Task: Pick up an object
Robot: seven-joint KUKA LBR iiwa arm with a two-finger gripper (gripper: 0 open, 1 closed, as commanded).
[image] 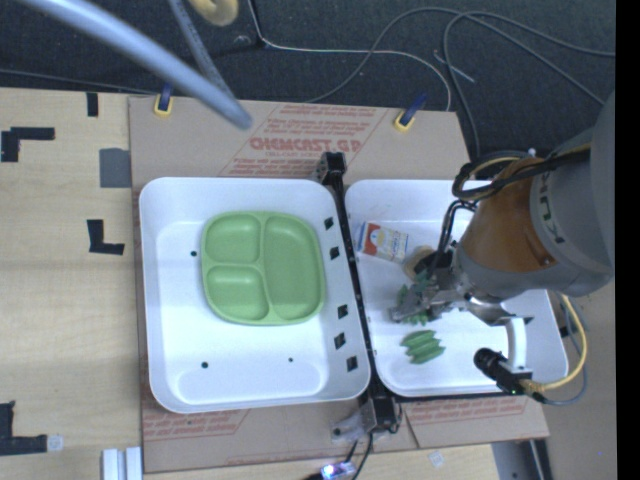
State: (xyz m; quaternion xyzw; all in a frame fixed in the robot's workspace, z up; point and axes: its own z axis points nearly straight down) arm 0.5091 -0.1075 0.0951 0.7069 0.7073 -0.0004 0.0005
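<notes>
Nearest us, by the front edge of the right bin (560, 368), lies a ridged green pod (422, 345), small and soft-looking, apart from everything else. Just behind it the gripper (428, 290) hangs low over a second leafy green piece (408, 306) in the bin's middle. We cannot tell whether the gripper is spread or closed, nor whether it has hold of anything. We judge the leafy piece to be the target. To take it well, we would come straight down, close across its narrow width and lift slowly, since smooth white plastic lets light things slide. Further back lies a flat printed packet (385, 240). In the left bin (165, 298) rests a glossy green divided plate (264, 268).
</notes>
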